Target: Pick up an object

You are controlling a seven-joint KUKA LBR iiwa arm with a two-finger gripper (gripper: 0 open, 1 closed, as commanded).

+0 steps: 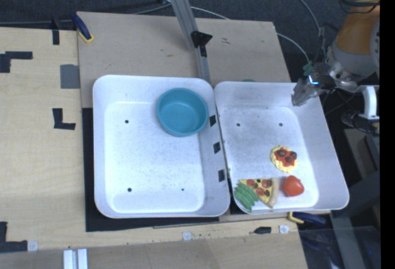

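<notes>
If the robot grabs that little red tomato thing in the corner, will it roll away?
Probably it could. The red tomato looks round and smooth, so a nudge may set it rolling, and it might slip between fingers. It looks like a small toy, likely light. The right bin's raised rim beside it should stop it. The gripper hangs near the far rim.

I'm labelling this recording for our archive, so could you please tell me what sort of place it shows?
Most likely a robotics lab's grasping test bench. A wooden bench bears two shallow white bins, a blue bowl in one and toy food such as a pizza slice in the other, with the gripper at the right bin's rim and cables trailing behind.
</notes>
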